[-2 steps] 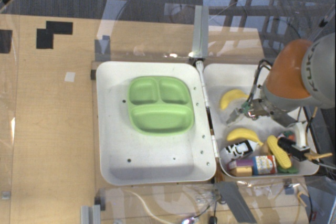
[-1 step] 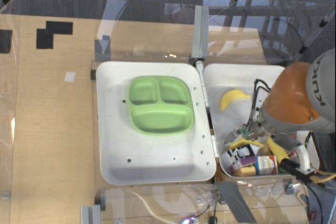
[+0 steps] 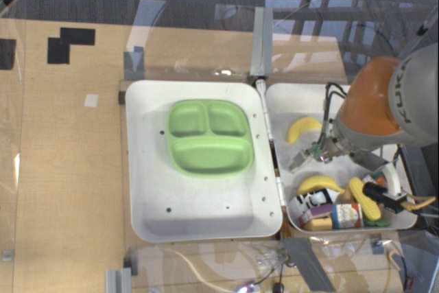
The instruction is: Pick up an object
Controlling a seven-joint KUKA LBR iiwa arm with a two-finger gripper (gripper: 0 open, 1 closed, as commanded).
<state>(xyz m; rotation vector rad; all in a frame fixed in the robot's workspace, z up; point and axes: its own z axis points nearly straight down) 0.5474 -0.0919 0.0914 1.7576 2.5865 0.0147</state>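
The pincer (image 3: 306, 156) hangs in the right bin (image 3: 281, 110) between two bananas (image 3: 304, 127), its spread impossible to tell, and could close on bare floor or nudge the crowded pile at the bin's front edge.

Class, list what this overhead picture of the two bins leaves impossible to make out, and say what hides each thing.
- Gripper, camera view: too small and dark to tell how its fingers stand.
- Upper banana: its right end is hidden behind the arm.
- Bottle label: too small to read.
- Right bin: its right side is covered by the arm.
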